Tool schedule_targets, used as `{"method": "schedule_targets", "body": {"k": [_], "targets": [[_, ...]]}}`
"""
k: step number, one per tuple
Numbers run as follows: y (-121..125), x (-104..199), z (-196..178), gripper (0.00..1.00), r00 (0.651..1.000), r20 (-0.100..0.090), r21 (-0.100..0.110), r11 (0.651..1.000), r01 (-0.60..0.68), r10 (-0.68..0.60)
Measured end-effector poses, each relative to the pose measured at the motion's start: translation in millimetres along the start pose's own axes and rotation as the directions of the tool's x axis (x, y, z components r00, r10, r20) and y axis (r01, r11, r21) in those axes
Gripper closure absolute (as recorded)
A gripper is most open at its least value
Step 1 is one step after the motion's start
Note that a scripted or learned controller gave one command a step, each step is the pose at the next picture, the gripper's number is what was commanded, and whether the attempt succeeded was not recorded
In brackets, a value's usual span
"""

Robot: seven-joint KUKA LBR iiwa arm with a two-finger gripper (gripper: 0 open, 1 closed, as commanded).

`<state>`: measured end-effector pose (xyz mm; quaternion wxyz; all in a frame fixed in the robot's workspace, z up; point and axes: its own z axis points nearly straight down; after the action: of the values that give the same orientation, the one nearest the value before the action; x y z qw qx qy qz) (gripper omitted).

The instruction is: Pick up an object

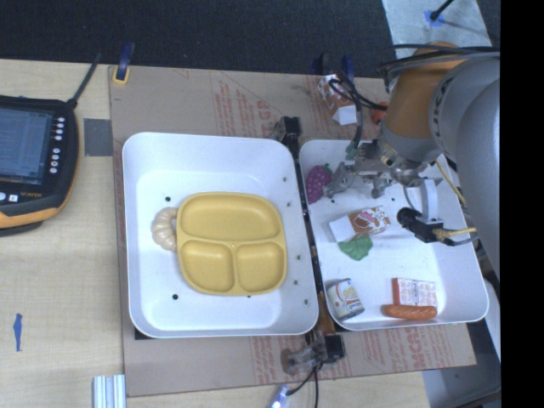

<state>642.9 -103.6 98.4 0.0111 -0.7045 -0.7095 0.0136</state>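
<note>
objects for picking lay scattered in the right bin (459,313): a purple grape bunch (317,179) near its upper left corner, a small red-and-white packet (370,220) toward the middle with a white card (342,227) just beside it, a green leafy piece (356,247) just below those, a small can (344,298) tipped against the lower left edge, a red-and-white carton (415,291) near the lower right, and an orange sausage (409,312) touching the carton's lower side. the end effector (367,179) hung over the upper part of that bin, between the grapes and the packet, and whether it was released or clenched could not be told, since its metal parts blurred together there. nothing appeared to be lifted off the bin floor. the left bin (144,304) held a yellow divided tray (230,242) with a pale pastry (163,227) touching its left side. a tablet-like pendant (30,160) rested on the worktop (51,313) at far left.
</note>
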Motion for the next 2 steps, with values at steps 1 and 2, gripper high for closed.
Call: {"method": "schedule_targets", "body": {"k": [1, 2], "targets": [[-50.4, -16.7, 8.8, 0.0, 1.0, -0.002, -0.03, 1.0, -0.002, 0.002], [-83.0, -12.0, 10.0, 0.0, 1.0, -0.003, -0.03, 1.0, -0.001, 0.001]]}}
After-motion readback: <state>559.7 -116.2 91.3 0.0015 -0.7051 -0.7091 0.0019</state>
